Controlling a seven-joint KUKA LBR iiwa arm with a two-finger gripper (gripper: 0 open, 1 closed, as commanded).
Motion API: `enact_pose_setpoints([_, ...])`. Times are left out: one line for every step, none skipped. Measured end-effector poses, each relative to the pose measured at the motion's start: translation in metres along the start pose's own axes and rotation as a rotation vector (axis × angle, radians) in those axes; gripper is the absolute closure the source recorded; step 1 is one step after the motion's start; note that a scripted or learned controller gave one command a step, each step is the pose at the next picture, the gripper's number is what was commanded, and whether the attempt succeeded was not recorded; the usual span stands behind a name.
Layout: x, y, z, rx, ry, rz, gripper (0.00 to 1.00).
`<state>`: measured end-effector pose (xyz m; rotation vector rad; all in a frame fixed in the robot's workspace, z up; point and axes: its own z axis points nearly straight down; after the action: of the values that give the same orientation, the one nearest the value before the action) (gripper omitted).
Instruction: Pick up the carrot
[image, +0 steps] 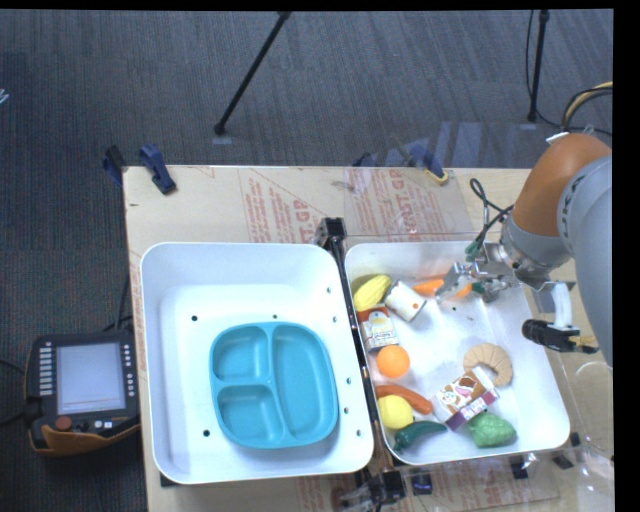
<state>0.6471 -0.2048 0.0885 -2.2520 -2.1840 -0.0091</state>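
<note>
While arm reaches in from right, hand (462, 283) sits low in right bin (545, 385), upper part, fingers clenched on carrot (431, 286). Carrot orange, lying near bin's top wall, just right of white cylinder (406, 300) and corn (370, 292). Orange ball (393, 361), lemon (396, 411), green pepper (419, 433) lower in same bin. Left bin (170, 300) holds blue divided plate (273, 384).

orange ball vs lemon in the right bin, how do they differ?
The orange ball is round and orange; the lemon is oval and yellow. The ball lies farther back, below a small carton; the lemon lies nearer the front edge, beside a green pepper. Both sit along the right bin's left side, a red-orange sausage-shaped piece between them.
</note>
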Motion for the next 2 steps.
enact_pose_setpoints([0.008, -0.001, -0.001, -0.002, -0.001, 0.337, 0.00])
enact_pose_setpoints([0.009, 0.000, -0.011, 0.000, -0.006, 0.328, 1.00])
